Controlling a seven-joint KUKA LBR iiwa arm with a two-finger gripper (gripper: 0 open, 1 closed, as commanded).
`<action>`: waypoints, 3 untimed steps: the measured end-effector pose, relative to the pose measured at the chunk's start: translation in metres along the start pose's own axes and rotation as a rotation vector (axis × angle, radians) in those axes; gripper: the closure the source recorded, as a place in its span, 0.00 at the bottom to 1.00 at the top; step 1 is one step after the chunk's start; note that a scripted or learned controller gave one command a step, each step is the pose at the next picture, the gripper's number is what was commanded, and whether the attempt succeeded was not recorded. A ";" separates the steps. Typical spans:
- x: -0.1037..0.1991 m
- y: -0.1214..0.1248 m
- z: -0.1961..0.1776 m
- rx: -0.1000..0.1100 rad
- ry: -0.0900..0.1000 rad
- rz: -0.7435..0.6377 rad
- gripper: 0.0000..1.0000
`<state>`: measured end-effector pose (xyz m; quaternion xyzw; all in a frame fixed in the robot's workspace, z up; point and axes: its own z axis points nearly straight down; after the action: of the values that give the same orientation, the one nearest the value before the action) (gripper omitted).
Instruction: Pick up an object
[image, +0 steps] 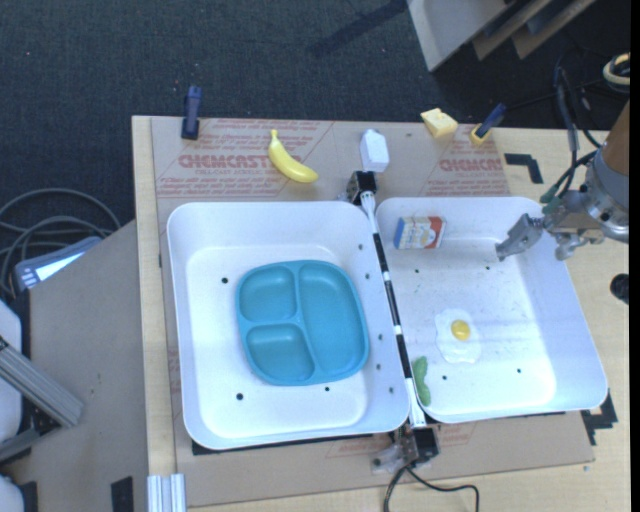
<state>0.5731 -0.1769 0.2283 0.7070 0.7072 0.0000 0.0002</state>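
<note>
Bench (150, 200) clutter: banana (289, 161), cheese wedge (438, 123).

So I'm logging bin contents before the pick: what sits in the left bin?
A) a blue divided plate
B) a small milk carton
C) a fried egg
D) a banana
A: the blue divided plate lies in the left bin; the fried egg and small carton are in the right bin, and the banana lies on the bench behind.

A single fixed camera looks down at a slant from above the bench (300, 150), at moderate range. Both white bins (200, 240) lie side by side in frame; surrounding dark floor (100, 60) is included.
</note>
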 end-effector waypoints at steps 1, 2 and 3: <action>0.056 -0.023 0.068 0.003 0.001 -0.001 0.00; 0.054 -0.042 0.144 0.001 0.001 0.001 0.00; 0.054 -0.041 0.133 -0.003 0.000 0.001 1.00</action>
<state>0.5318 -0.1232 0.0951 0.7074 0.7068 0.0008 0.0012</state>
